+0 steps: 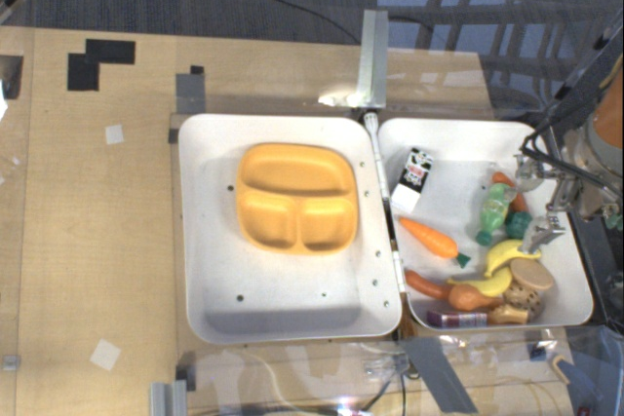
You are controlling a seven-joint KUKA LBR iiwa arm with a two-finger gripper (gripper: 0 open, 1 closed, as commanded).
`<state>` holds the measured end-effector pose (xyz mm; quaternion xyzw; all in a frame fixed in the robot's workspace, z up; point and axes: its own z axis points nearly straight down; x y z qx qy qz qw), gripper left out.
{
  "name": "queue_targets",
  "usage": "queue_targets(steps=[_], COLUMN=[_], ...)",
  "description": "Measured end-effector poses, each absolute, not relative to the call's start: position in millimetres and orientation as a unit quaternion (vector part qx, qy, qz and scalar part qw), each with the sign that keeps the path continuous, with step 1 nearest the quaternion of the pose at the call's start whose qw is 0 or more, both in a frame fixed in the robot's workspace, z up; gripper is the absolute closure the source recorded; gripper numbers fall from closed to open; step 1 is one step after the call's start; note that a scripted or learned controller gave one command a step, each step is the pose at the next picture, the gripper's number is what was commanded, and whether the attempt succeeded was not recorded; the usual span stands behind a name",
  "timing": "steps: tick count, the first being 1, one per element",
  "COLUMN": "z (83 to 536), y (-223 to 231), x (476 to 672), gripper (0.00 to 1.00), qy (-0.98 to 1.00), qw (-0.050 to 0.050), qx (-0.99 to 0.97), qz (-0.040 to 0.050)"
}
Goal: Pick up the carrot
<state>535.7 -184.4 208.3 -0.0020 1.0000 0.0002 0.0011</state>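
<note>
Carrot [429, 238] lies slantwise on the floor of the right bin [458, 156], its green tip toward the banana [504, 258], with a small black-and-white card [414, 173] just beyond it. The gripper [542, 204] hangs over that bin's far-right side, above the green bottle [492, 212], fingers spread and grasping nothing.

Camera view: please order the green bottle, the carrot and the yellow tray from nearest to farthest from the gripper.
From the gripper:
1. Green bottle, right bin, just left of it.
2. Carrot, right bin, nearer the divider.
3. Yellow tray, left bin.
</note>
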Motion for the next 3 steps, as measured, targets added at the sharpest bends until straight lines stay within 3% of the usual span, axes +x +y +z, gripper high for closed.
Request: queue_targets(steps=[1, 2, 3], z=[98.7, 89.5, 89.8], y=[-145.9, -89.3, -85.1], x=[531.4, 525.4, 516.5], gripper=[0.0, 0.0, 0.0], qy=[0.997, 1.0, 1.0], qw=[0.005, 0.009, 0.012], qx=[-0.08, -0.017, 0.027], qz=[-0.0009, -0.0015, -0.0021])
